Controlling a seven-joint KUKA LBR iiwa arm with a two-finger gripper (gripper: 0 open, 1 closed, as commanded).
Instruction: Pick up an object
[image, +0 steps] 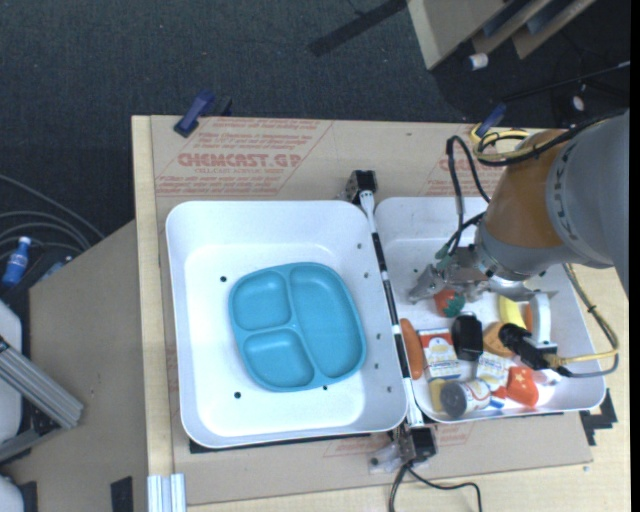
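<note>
My gripper (432, 285) is low inside the right bin (415, 225), over its left middle part, with the grey and orange arm (545, 205) reaching in from the right. A small green and red object (456, 298) lies right beside the gripper tip, touching or nearly touching it. Just below it sit a black block (467, 336), an orange stick (408, 346) along the bin's left wall, and a red and white packet (438, 354). I see nothing clearly held.
The left bin (190, 235) holds a blue divided plate (297, 325). More clutter fills the right bin's near half: a yellow piece (512, 312), a white bottle (541, 320), an orange-red item (522, 385) and a grey disc (453, 399). Cables run across the bin's right side.
</note>
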